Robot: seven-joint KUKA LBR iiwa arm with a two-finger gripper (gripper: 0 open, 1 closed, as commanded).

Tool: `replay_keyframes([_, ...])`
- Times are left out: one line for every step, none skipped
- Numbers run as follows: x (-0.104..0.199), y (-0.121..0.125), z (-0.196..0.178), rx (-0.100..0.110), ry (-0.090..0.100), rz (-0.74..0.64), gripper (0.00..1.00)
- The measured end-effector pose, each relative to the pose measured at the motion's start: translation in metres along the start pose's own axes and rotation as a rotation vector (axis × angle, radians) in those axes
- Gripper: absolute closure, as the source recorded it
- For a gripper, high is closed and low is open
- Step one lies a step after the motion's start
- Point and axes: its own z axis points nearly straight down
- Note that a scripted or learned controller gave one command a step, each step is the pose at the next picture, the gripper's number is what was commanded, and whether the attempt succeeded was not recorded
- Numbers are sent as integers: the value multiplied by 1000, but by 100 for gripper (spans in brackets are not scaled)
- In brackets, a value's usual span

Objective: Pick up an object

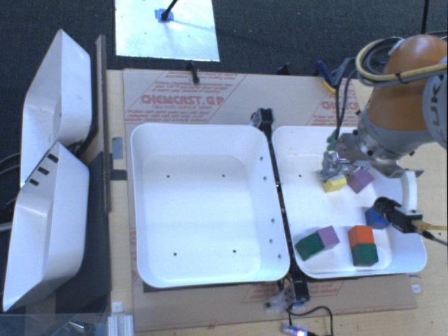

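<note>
Here the right bin (301,152) holds seven blocks; whether the fingers (336,168) are clenched is unclear.

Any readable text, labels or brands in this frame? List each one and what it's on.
"CHEMCAST GP", red print on the protective sheet under the bins, behind the left bin.
Smaller red line below it: too blurred to read.
Partial red print behind the right bin, near the arm: cut off, unreadable.
Faint red print along the sheet's front edge: unreadable.
</note>
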Motion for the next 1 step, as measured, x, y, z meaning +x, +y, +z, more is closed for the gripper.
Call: replay_keyframes([42, 14, 2, 0, 0, 1, 100])
